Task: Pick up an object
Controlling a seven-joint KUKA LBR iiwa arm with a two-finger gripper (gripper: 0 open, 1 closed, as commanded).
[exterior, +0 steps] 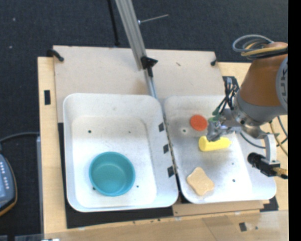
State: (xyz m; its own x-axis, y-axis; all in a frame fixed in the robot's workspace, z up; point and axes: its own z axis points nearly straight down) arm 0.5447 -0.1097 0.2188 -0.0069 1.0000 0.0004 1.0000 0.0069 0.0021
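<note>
Three objects in right white bin [251, 182]: yellow plastic block [214, 144], orange-red ball [198, 122], tan sponge piece [200, 181]. Gripper [214, 132] positioned just above yellow block; jaw state cannot be told. Jaws to be centred across block's short width before closing.

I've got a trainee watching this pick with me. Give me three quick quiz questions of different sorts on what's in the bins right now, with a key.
1. True or false: the round teal plastic bowl sits in the same shallow white bin as the gripper.
2. Which item lies closest to the gripper? A) small orange-red ball B) yellow banana-shaped toy C) tan bread-shaped sponge
3. Fill in: the right bin holds ___ loose items.

Key: 1 false, the bowl is in the left bin; 2 B; 3 three.
</note>
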